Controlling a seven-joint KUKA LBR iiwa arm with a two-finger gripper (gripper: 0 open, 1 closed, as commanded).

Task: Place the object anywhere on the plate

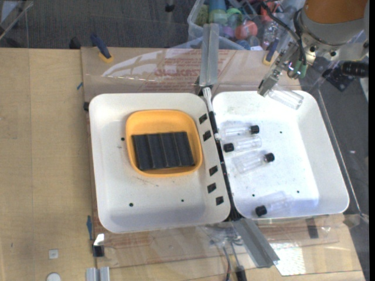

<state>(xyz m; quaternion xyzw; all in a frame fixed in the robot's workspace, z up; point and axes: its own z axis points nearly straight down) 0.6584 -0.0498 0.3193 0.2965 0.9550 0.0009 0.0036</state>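
On the tabletop [47, 157], seen from above at a slant, two shallow white bins sit side by side. Inside the left bin [111, 204] lies an orange plate [136, 127] with rounded corners, and a dark ribbed block [163, 151] rests flat on it. Inside the right bin [328, 180] lie several clear plastic vials with black caps: two near the divider, one vial [241, 132] just above another vial [239, 146], a third vial [253, 160] slightly lower (towards the bin's middle), and a fourth vial [273, 206] near the front edge. Reaching in from the upper right, the grey arm with its orange band [337, 2] hangs over the far edge of the right bin. Its hand [268, 86] points down and leftward; whether it is apart or together I cannot tell. A further clear vial [287, 98] lies just beside it, at the bin's far rim, well apart from the plate.
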